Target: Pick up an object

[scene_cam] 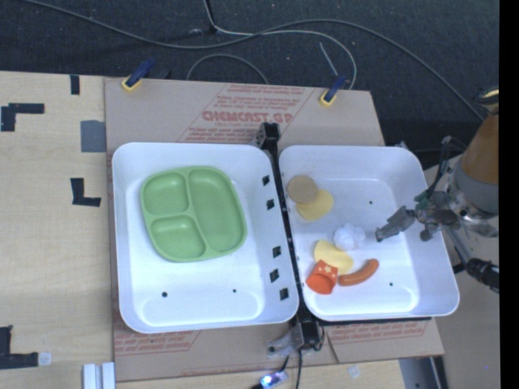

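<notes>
Gripper (403,224) hanging over right bin (405,298), finger state unclear, cannot tell. White ball (349,237) lying at its 9 o'clock; sausage (358,273) and orange cup (322,279) sitting at 7 o'clock

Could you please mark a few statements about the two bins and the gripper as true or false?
1. The green divided plate lies in the left bin. True.
2. The gripper is over the left bin. False: it is over the right bin.
3. The sausage lies on the green plate. False: it lies in the right bin.
4. The orange cup lies beside the sausage. True.
</notes>
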{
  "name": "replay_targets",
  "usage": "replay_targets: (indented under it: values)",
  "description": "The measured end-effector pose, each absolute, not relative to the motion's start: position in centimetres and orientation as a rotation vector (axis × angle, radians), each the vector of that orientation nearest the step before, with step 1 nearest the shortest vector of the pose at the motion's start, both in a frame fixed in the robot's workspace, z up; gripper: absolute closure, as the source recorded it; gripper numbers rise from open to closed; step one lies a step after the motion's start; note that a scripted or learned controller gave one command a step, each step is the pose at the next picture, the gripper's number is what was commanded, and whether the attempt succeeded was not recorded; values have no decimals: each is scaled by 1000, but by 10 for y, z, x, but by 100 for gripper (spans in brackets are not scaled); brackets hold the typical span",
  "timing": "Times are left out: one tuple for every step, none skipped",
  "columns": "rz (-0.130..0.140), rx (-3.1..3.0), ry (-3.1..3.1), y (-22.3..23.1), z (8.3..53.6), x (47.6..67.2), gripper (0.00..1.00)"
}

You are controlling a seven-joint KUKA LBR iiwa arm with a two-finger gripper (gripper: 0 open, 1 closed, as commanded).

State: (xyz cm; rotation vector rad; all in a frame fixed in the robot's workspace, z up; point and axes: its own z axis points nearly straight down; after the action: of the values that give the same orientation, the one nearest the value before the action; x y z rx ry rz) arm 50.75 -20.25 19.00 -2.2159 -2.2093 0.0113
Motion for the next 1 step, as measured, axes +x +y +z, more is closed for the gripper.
replay_targets:
  values:
    - [2,-2219,-2221,-202,196,511,0]
